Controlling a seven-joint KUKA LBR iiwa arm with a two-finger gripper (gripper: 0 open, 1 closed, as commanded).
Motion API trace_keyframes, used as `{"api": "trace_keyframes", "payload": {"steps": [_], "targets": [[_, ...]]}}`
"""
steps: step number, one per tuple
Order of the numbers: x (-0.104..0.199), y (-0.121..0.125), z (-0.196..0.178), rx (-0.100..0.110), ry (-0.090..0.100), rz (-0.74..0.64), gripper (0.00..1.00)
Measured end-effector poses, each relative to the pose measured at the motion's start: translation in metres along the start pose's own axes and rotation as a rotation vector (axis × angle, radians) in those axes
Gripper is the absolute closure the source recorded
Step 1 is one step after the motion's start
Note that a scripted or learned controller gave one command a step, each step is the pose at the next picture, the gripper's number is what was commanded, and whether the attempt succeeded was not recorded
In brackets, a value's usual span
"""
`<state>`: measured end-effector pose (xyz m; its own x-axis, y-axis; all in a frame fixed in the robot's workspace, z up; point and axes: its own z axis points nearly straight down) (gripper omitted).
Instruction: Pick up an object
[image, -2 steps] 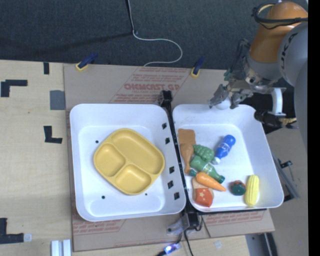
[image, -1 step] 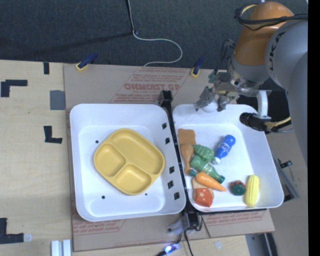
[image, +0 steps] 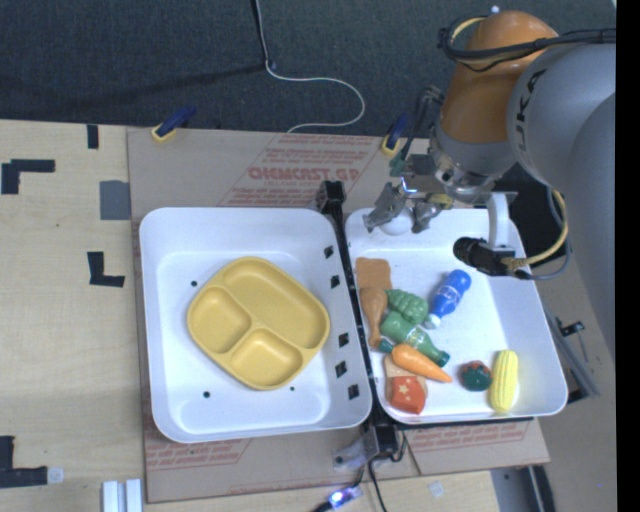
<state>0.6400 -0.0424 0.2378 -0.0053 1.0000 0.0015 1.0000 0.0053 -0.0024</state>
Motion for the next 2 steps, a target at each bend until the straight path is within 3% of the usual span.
{"api": "trace_keyframes", "payload": {"steps": [2], "targets": [[0.104,-0.03,0.024,0.001,0.0,-0.002,1.0]]}}
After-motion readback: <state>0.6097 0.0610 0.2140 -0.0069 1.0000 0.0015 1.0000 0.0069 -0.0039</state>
